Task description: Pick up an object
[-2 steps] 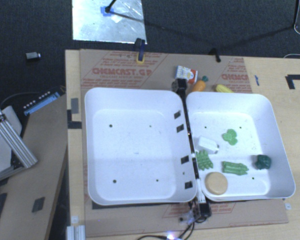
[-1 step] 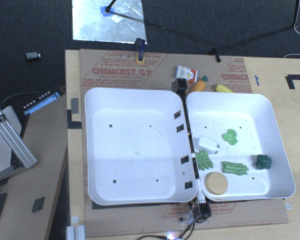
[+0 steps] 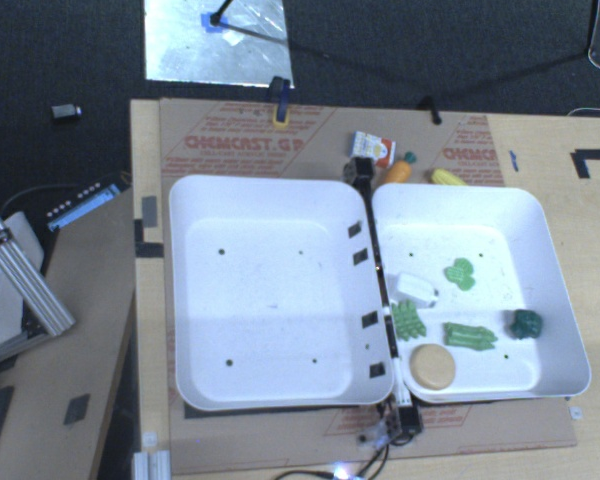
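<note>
Over the bench, you could not tell whether the claw was released or clenched, so nothing could be called grasped. All your pick candidates lay in the right bin, probably loaded there so the left bin could receive them. A white block sat near the divider, a light green piece just beside it. Lower down were a leafy green toy, a long green toy, a tan disc and a dark teal lump, mostly apart, which should have suited a grasp. Behind the bins an orange toy and a yellow one lay on cardboard, too small to name.
</note>
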Robot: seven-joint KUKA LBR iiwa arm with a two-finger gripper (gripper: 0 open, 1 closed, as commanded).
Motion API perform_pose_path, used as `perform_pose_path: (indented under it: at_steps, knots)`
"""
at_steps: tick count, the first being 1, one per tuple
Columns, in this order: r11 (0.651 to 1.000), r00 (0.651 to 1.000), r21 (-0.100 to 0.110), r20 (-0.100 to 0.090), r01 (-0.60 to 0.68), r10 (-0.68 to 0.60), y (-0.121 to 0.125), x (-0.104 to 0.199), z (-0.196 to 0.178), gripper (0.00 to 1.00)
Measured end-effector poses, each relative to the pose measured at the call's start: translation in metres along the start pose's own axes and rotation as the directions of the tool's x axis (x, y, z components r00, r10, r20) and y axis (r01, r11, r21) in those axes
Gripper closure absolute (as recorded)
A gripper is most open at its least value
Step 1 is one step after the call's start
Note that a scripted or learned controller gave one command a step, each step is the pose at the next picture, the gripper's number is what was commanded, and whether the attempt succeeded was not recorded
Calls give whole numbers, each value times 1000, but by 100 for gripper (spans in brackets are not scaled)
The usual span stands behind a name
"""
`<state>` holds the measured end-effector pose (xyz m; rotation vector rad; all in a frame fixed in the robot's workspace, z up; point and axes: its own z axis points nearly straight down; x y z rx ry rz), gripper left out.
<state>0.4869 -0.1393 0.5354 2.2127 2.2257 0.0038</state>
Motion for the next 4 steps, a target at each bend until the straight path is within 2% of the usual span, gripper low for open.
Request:
perform_pose_path:
  at_steps: [1, 2, 3, 4]
  knots:
    - [1000, 1000, 1, 3, -11, 11, -2, -71, 9, 100]
    - [1000, 1000, -3, 3, 1, -1, 92, -67, 0, 100]
    - [1000, 1000, 4, -1, -7, 7, 11, -68, 28, 100]
    - [1000, 1000, -3, 3, 2, -2, 82, -57, -1, 100]
